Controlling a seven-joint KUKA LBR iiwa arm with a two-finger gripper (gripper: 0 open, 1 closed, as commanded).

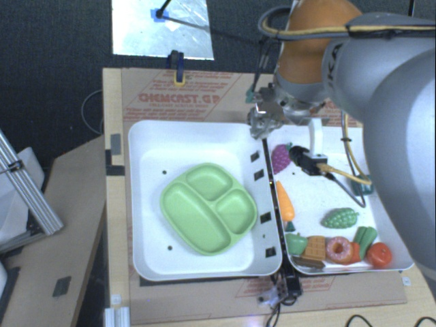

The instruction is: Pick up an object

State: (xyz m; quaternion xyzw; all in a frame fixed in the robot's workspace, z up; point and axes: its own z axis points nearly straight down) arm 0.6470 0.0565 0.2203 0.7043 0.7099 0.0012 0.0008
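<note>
So, at this frame the gripper sat over the far end of the divider where the two bins met, roughly on the seam. Couldn't tell from this angle whether it was open or closed; the wrist and arm body blocked the view of the tips.

Pickable stuff was split like this:
- left bin: one green divided plate, three compartments, lying flat near the middle, turned at an angle to the bin walls
- right bin: all the toy food

Right bin detail – the purple grapes lay closest to the gripper, just below and to its right in the view, near the divider and apart from the gripper. The carrot lay further toward the near side, right along the divider wall, pointed end toward the grapes. A bumpy green fruit sat on its own mid-bin.

The rest was crowded along the near edge, touching or almost touching: a green pepper next to the divider, a tan waffle beside it, a pink donut, then a green vegetable and a red tomato at the right end.

Both bins rested on a cardboard sheet with red print. A blue and yellow clamp was at its far edge, and a foil square lay beyond that
</note>
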